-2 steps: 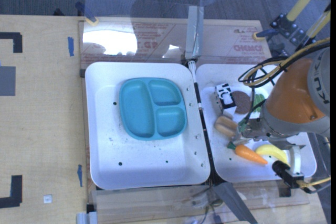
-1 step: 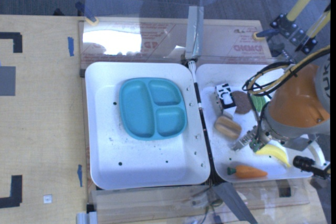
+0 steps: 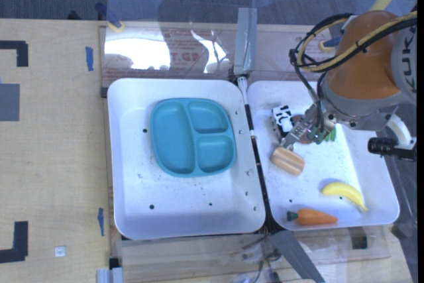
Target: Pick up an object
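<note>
At the near edge of the right bin (image 3: 381,209), a carrot (image 3: 313,216) is lying with its long axis left to right, and just beyond it a banana (image 3: 344,194) is resting on a slant. Farther in, a tan wooden block (image 3: 287,160) is sitting near the bin's left wall, its long axis running left-far to right-near. The gripper (image 3: 293,135) is hovering just beyond the block, toward its far-right side, so the block is lying a little near and left of the fingertips. Whether the fingers are spread or closed I cannot tell; the metal parts are blurring together there, and nothing is visibly sitting between them. A small black-and-white object (image 3: 283,118) is lying just left and far of the gripper. In the left bin (image 3: 126,162), a blue divided tray (image 3: 193,136) is resting at the centre.
</note>
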Action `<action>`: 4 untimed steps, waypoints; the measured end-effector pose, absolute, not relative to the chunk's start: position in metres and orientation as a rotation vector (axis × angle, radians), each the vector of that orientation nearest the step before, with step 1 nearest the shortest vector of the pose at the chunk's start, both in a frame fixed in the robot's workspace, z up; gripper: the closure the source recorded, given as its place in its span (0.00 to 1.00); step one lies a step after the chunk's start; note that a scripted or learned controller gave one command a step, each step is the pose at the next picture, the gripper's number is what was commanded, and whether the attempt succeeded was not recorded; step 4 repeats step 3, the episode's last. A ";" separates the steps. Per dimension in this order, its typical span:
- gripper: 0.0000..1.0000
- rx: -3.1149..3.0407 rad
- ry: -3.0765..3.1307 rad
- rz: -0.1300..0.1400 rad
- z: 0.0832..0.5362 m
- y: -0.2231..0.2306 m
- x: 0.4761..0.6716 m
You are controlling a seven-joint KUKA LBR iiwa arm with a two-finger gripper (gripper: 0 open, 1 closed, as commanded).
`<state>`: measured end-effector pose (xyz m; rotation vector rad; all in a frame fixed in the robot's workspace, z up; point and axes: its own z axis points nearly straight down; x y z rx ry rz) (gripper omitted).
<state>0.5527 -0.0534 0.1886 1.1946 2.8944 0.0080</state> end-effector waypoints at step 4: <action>1.00 1.725 2.619 0.007 0.281 0.024 0.537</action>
